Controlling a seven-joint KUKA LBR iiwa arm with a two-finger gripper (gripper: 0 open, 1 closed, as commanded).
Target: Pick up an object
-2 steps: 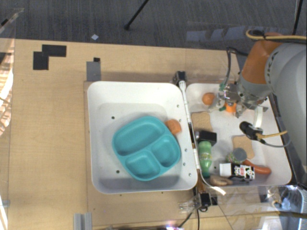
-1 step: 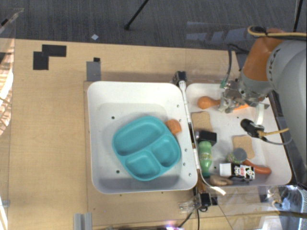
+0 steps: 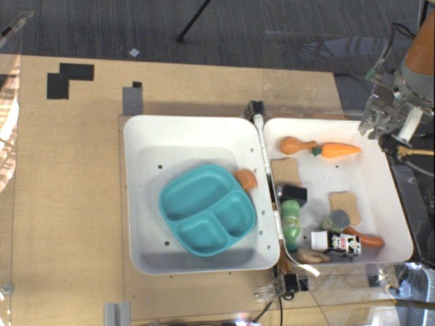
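Gripper [image 3: 378, 117] hangs over right bin's [image 3: 380, 182] top-right rim; can't tell how its fingers stand.

Right bin: carrot [image 3: 338, 151] w/ tan gourd-shaped piece [image 3: 297, 144] by far wall, 2 cardboard squares, green bottle [image 3: 291, 221], grey disc [image 3: 338, 219], black-white box [image 3: 339, 242] & red-orange sausage-like piece [image 3: 367, 238] crowded near front.

Left bin [image 3: 139, 195]: teal divided plate [image 3: 206, 209], small orange thing [image 3: 246, 179] touching its edge. Table [image 3: 68, 195] around the bins.
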